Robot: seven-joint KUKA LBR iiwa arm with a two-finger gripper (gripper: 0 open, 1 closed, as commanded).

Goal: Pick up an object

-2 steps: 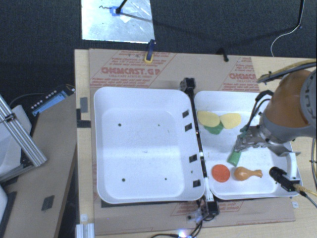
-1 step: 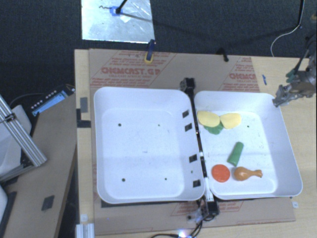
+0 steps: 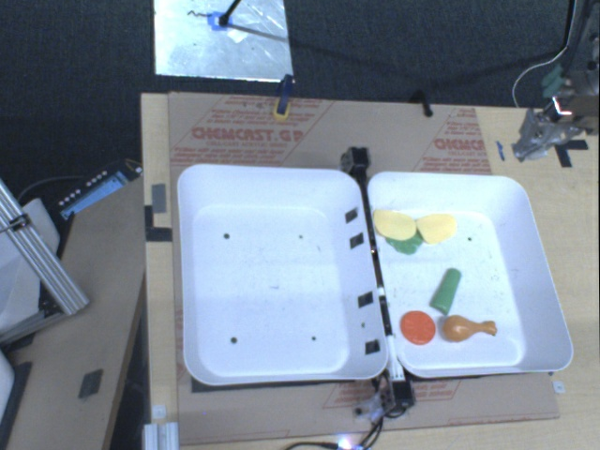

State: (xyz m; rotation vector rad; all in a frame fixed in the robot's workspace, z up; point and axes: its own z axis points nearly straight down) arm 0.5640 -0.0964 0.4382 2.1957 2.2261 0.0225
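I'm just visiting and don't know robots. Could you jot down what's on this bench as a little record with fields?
Bins: two shallow white bins side by side, left bin and right bin
In the right bin: two yellow pieces over a green piece, a green cylinder, an orange-red disc, a brown drumstick-shaped toy
Gripper: upper right, outside the bins, away from the objects

Foil sheet [image 3: 223, 24] on dark floor, beyond cardboard-covered bench [image 3: 319, 125].
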